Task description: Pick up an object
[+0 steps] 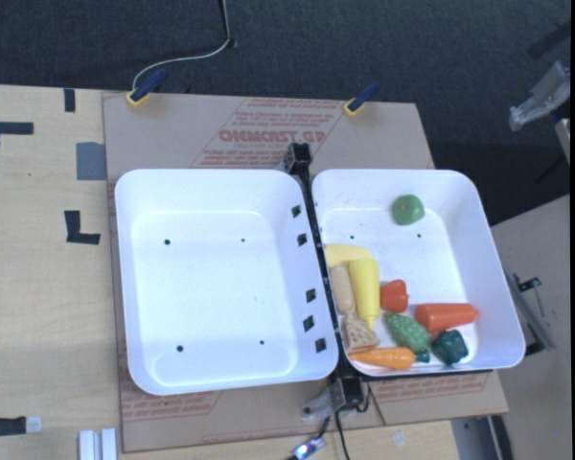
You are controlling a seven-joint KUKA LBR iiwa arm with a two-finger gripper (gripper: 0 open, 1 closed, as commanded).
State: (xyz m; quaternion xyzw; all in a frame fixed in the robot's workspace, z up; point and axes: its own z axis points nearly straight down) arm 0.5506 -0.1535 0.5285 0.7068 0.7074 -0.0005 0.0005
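— Where do we see the gripper (pixel 539 103)?

— Far right, above the dark floor and well apart from both bins. It is a blurred grey shape there, and we cannot tell if the claw is apart or together. We see nothing held in it.

— And the things we could pick?

— All lie in the right bin (pixel 441 247). A green ball (pixel 407 209) sits alone toward the far side. The rest crowd the near left part: a yellow curved piece (pixel 345 254) against the left wall, a yellow cylinder (pixel 365 290) just near of it, and a beige stick (pixel 341 290) touching that cylinder's left side.

— What is further right?

— A small red piece (pixel 394 296) just right of the cylinder, then a red-orange piece (pixel 447 314) lying across. A bumpy green piece (pixel 406 333) and a dark teal piece (pixel 449 347) sit close to the near rim. An orange carrot (pixel 387 357) lies along that rim, with a tan waffle-like piece (pixel 358 333) just above it.

— And around the bins?

— The left bin (pixel 211 286) adjoins the right one. Both rest on a cardboard sheet (pixel 268 137) with red print, pinned at the far edge by two clamps, one left (pixel 146 86) and one right (pixel 361 97).
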